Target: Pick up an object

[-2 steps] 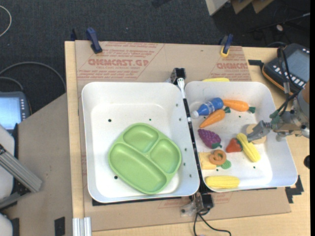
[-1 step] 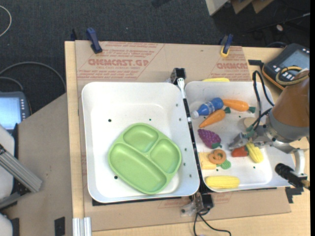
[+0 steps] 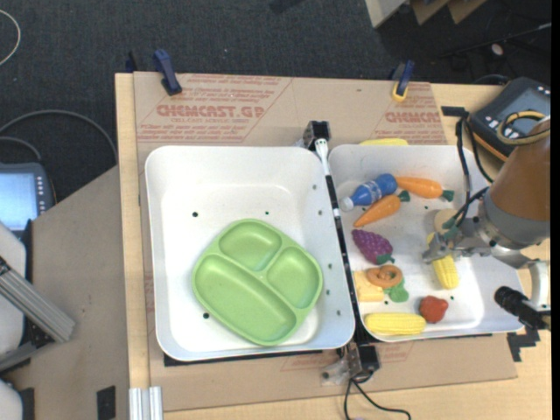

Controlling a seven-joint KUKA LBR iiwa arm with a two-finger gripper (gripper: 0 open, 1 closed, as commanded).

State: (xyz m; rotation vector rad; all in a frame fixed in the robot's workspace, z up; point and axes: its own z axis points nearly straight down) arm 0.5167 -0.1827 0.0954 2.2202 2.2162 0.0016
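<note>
the arm comes in from the right side of the frame, grey with an orange band. its gripper hangs low over the right bin, right above a small yellow corn cob. you cannot tell from here if the claw is open or closed, and nothing can be seen between it.

the right bin is full of toy food. near its top there is a blue bottle, an orange carrot to the right of it, and a second carrot just below the bottle. a purple bunch of grapes lies in the middle left. under the grapes sits an orange ring toy, touching something green. a red strawberry lies near the bottom right, and a big yellow corn lies along the bottom edge.

the left bin holds a green plate with three sections, in the lower middle of the frame. both bins sit on a brown board.
</note>
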